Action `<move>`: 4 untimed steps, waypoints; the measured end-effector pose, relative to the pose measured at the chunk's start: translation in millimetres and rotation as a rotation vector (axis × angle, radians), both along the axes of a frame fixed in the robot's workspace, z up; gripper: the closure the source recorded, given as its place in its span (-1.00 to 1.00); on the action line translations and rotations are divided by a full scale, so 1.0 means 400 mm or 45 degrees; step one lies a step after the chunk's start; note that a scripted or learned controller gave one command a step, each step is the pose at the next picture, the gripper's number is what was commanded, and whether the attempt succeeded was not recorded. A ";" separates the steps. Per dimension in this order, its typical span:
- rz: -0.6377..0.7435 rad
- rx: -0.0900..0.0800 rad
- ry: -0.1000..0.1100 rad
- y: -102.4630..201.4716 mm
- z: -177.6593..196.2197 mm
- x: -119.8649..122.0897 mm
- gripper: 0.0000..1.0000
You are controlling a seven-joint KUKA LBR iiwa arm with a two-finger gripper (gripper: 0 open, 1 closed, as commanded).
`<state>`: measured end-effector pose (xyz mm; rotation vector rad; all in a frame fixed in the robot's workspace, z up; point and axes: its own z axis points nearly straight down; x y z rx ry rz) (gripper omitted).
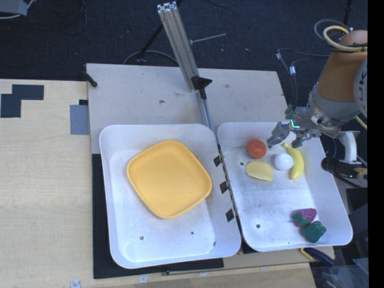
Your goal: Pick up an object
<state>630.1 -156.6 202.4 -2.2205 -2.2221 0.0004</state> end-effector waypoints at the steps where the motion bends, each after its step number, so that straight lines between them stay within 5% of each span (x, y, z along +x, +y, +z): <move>1: 0.000 0.000 0.000 0.000 0.000 0.000 -1.00; 3: 0.001 0.001 0.006 0.039 -0.272 -0.012 -1.00; 4: -0.001 0.000 0.001 0.039 -0.278 -0.013 -1.00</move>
